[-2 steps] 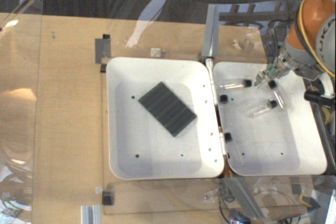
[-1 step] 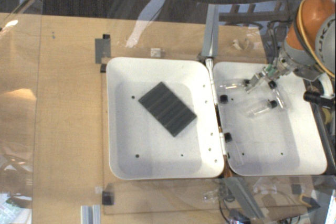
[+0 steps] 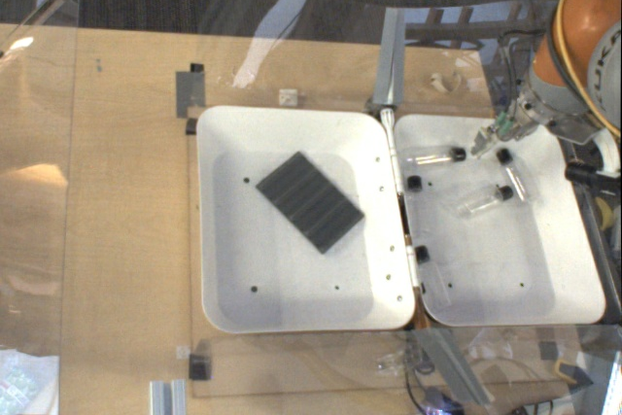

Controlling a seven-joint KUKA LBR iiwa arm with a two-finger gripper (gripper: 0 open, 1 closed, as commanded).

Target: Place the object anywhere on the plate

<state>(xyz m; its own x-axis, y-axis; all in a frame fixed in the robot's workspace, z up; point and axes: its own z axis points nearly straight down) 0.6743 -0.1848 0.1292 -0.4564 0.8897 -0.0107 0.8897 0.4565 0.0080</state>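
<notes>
A dark grey ribbed plate lies at a slant in the middle of the left bin. Several clear vials with black caps lie in the back half of the right bin: one near the dividing wall, one further right, and one just in front of them. My gripper hangs over the back of the right bin, between the first two vials and close above them. Nothing can be seen held in it.
A loose black cap lies by the right bin's left wall. A metal post rises behind the gap between the bins. The arm's orange band fills the upper right corner. Small brackets sit on the wooden bench around the bins.
</notes>
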